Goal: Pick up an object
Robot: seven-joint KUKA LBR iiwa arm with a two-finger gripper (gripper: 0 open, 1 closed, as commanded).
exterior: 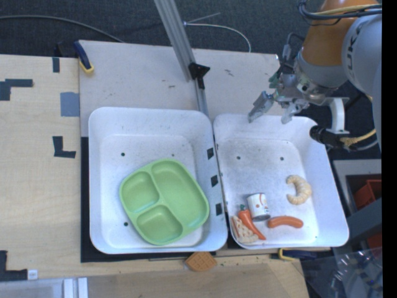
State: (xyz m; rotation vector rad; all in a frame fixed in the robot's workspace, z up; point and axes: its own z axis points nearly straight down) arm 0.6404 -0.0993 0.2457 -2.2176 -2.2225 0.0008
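Fingers (pixel 271 109) spread and holding nothing, I hover over the right bin's (pixel 322 166) far edge, needing to descend toward the croissant (pixel 299 189).

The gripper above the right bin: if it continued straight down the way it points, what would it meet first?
Probably the white right bin's bare far rim or floor near it; the open two-finger gripper hangs above that edge, though depth is unclear.

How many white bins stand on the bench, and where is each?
2. The left bin holds a green divided plate. The right bin sits beside it, with small items near its front edge; the gripper hovers over its far rim.
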